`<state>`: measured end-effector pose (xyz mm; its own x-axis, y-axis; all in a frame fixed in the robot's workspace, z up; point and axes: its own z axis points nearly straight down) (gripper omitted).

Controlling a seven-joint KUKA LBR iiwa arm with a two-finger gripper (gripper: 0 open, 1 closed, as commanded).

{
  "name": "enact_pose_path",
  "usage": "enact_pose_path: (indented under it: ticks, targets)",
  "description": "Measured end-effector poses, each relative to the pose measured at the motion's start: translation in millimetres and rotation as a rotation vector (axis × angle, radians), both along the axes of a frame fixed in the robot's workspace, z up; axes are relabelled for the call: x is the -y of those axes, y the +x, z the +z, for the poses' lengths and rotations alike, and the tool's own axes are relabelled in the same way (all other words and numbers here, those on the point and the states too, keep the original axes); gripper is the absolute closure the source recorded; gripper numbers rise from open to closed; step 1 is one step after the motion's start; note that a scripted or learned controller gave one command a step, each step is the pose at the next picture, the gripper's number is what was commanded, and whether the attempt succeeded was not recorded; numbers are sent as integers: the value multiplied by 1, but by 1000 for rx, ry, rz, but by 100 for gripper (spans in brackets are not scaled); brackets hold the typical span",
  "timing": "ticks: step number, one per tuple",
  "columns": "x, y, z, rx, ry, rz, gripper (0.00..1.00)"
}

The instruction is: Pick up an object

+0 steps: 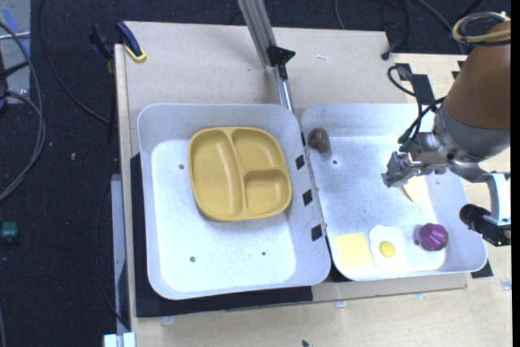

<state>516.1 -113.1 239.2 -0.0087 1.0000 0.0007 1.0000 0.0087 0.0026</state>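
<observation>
My gripper (pixel 404 175) hangs low over the right bin (pixel 357 175), near its right side, just above a pale yellow piece (pixel 415 190) that peeks out beneath it. Along the bin's front edge lie a yellow square slice (pixel 352 249), a toy fried egg (pixel 386 245) and a purple object (pixel 431 236). A small brown object (pixel 318 140) rests at the bin's far left corner. The arm's wrist hides the fingers from above.
The left bin (pixel 227 272) holds a yellow divided plate (pixel 240 172). A grey metal pole (pixel 253 0) slants up from between the bins. Cables run across the dark floor behind the bench.
</observation>
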Motion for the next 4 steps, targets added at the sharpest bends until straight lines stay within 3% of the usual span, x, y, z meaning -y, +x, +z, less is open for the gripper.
enact_pose_path:
  ticks: [3,4]
  targets:
    - [-160,48,-22,-1,-1,-2,100]
    - [-206,74,-2,2,1,-1,100]
